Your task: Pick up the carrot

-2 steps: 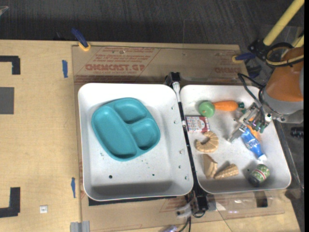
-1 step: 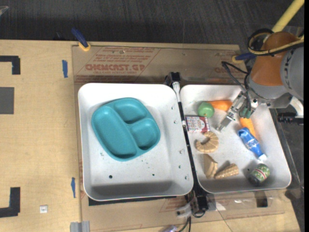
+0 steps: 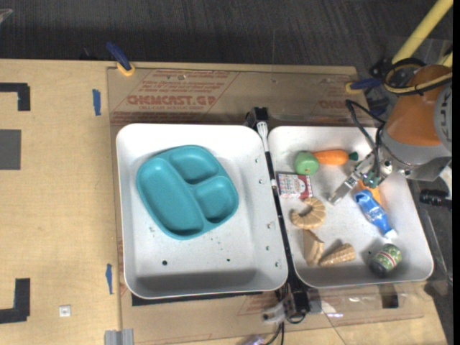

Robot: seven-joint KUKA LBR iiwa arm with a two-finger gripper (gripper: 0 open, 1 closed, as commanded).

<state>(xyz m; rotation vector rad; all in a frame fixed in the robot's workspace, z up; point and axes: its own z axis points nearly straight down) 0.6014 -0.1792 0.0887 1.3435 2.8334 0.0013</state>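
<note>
The carrot (image 3: 332, 157) is orange with a round green top and lies on its side at the back of the right bin (image 3: 420, 225). My gripper (image 3: 357, 185) hangs just in front of and to the right of the carrot, over the bin floor. Its fingers (image 3: 341, 191) stand open with nothing between them. The carrot's right end is a short way from the gripper, and the two do not touch.
A blue bottle (image 3: 375, 211) lies right under the gripper's near side. The right bin also holds a small packet (image 3: 293, 185), pastry pieces (image 3: 309, 215), a cone (image 3: 338, 254) and a can (image 3: 386, 259). The left bin (image 3: 136, 264) holds a teal divided plate (image 3: 188, 190).
</note>
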